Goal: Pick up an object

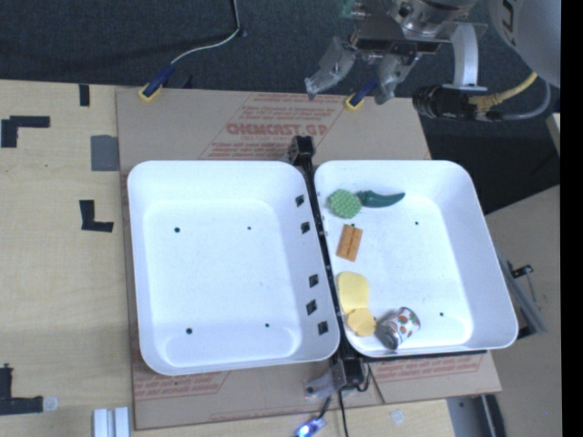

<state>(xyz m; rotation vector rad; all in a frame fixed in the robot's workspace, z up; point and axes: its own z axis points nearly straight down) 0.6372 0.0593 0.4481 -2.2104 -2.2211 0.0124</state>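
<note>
End effector (357, 78) open above bins; right bin (455, 208) holds small objects.

Two white bins (137, 244); right bin (474, 244) holds six items: two green, two yellow, one orange, one silver.

Bench (55, 271) bears cardboard sheet (264, 130) (two bins (146, 244) atop).

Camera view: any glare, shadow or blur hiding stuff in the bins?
Camera view: even light, no blown-out glare; soft shading inside the left bin along its walls; items in the right bin read clearly; the gripper looks slightly soft.
</note>
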